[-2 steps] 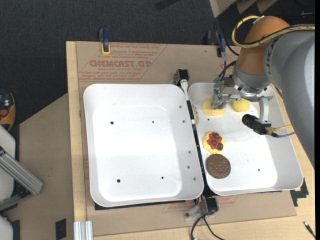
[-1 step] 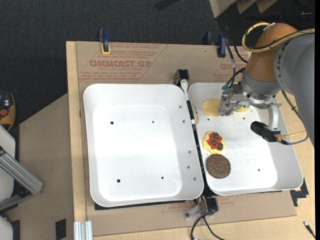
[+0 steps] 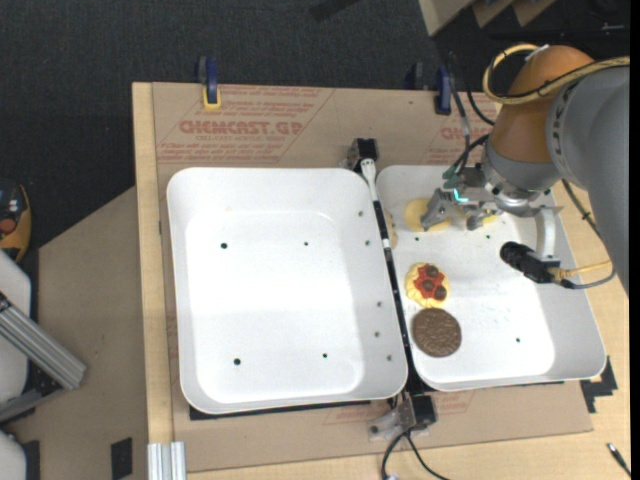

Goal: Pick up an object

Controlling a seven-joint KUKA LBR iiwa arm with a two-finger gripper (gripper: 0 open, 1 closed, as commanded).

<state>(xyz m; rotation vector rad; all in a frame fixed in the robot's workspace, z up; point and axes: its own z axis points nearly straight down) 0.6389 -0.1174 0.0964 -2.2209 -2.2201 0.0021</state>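
Robotics lab — clamped board (image 3: 300, 118), white bins (image 3: 200, 268).

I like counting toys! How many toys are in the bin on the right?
3. A brown cookie near the front, a yellow tart with berries just behind it, and a yellow piece at the back by the gripper, which may hide more.

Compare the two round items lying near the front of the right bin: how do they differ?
The brown disc is plain dark brown and larger; the yellow round piece is smaller and carries red and dark toppings. The brown disc lies nearer the front rim, the yellow round piece behind it. Both lie flat in the right bin, apart from the tool.
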